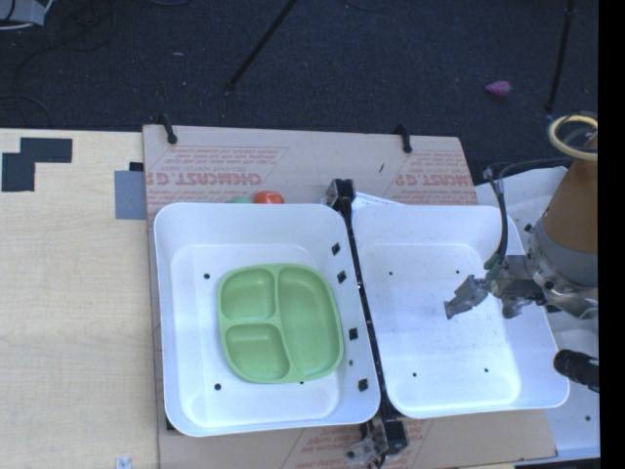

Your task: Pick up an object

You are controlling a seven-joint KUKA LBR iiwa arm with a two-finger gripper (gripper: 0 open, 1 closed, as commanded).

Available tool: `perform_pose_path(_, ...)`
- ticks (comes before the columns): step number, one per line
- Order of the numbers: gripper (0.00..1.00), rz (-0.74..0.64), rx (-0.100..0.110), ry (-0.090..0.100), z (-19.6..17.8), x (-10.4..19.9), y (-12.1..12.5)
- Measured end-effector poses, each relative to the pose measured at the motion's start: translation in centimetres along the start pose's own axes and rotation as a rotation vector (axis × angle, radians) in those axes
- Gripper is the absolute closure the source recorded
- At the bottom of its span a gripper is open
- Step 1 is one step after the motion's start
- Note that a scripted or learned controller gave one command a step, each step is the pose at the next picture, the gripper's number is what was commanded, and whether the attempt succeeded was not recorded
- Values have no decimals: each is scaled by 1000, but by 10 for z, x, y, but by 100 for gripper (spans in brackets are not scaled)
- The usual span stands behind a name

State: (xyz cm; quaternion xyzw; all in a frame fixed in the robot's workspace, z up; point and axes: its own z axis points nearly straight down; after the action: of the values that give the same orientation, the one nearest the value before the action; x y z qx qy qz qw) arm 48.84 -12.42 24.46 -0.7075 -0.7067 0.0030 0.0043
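Camera view shows the gripper (pixel 467 299) low over the right bin (pixel 430 379). Whether it is open or clenched I cannot tell, and nothing is seen held. The grey arm (pixel 571 228) with its orange band reaches in from the right. Left of it, the left bin (pixel 186 262) holds a green divided plate (pixel 280 322). Behind that bin's far wall lies a small orange object (pixel 268 198).

Grey arm with an orange band and a metal two-finger gripper

The arm (pixel 576 225) showed a broad orange band above a grey wrist ring, with a pale yellowish ring at its upper end. A thin black cable looped along its left side. The gripper (pixel 467 299) was dull grey metal, angular and jointed, with darker fittings behind it and a black cylindrical part below.
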Motion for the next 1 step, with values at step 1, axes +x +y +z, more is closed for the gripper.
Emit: perform_pose_path(1, 0, -1, -9, -2, -4, 0, 2)
